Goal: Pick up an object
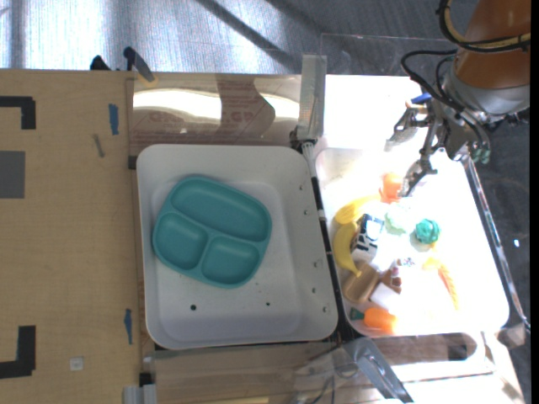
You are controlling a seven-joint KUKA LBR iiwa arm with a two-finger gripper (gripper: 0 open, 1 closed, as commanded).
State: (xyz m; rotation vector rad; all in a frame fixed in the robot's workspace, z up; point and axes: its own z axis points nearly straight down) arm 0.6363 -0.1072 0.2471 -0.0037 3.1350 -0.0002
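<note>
The gripper (411,151) hangs over the right bin (493,251) with its thin metal fingers spread apart, holding nothing. Just below lies a small orange object (390,187), beside a curved yellow banana (345,234) and a knobbly teal ball (426,231). A smooth teal divided plate (212,230) rests in the left bin (160,175).

Gripper (408,156) open, fingers spread downward.

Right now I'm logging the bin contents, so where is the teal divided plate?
The teal divided plate lies flat in the left bin of the camera view, roughly at its centre, across the divider from the banana in the right bin.
</note>
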